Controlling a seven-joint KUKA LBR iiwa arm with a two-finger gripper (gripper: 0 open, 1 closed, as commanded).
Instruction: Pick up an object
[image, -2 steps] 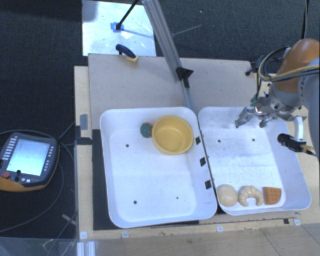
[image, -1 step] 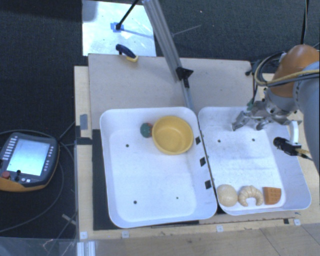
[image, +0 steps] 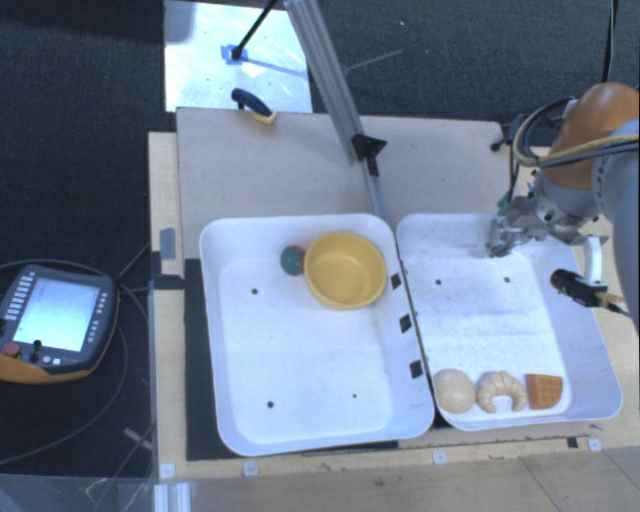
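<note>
Gripper (image: 497, 243) sits over right bin (image: 480, 300), far corner; grip state cannot be told. Croissant (image: 502, 391) at that bin's near edge warrants a centred, vertical descent.

We are seeing the gripper (image: 497, 245) hovering over the right bin (image: 470, 300), a yellow bowl (image: 345, 269) sitting in the left bin (image: 300, 400) beside a green ball (image: 291, 260)
</note>
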